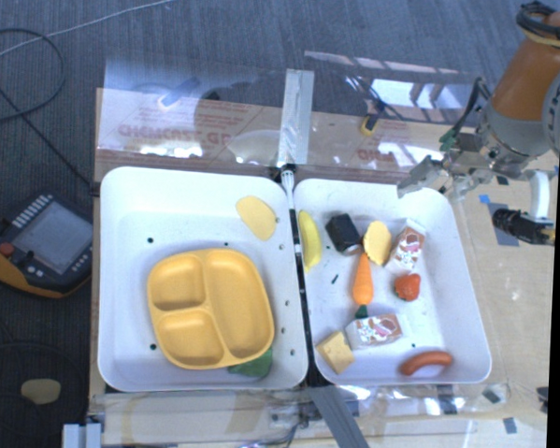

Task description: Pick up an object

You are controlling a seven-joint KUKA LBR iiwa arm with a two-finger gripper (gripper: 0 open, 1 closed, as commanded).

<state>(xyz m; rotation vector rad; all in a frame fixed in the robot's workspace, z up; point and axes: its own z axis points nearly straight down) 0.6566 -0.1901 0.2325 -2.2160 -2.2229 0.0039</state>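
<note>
Bins sit side by side on the surface below you, both white and shallow. The left bin holds a yellow divided tray, with a green item peeking out from under its near edge and a pale yellow chip toward the far right corner. The right bin holds the loose items: a banana along the left wall, a black block, a yellow piece, a carrot, two small cartons, a tomato, a cheese wedge and a sausage near the front edge. Your arm reaches in from the right, and the end effector hangs above the far right corner of the right bin, apart from every item. Nothing is between its fingers, but you cannot tell from this view whether they are spread or closed. A handheld controller lies on the floor to the left.
</note>
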